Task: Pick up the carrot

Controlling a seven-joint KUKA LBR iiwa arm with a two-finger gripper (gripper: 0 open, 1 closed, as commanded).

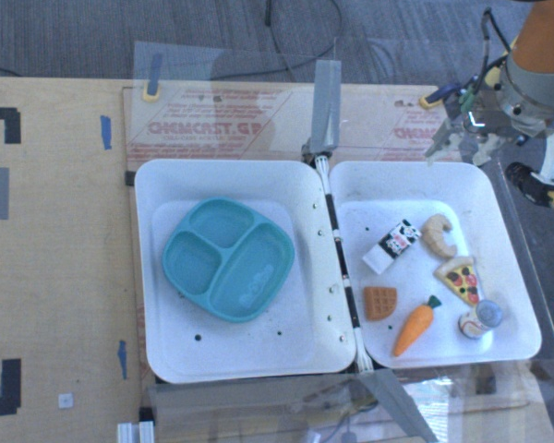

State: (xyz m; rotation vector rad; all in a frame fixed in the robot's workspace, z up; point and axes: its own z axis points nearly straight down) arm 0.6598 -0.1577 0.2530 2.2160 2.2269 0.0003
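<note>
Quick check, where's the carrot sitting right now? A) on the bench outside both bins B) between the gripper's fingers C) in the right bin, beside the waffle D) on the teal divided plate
C: the carrot lies on the floor of the right bin, near its front edge, just right of the waffle, while the gripper is up by the bin's far right corner.

I saw the divided plate (229, 258) lying in the left bin (157, 192). In the right bin (508, 238), the carrot (414, 327) lay near the front edge, the waffle (380, 302) just left of it, the pizza slice (462, 281) to its right, the croissant (439, 233) behind that.
</note>
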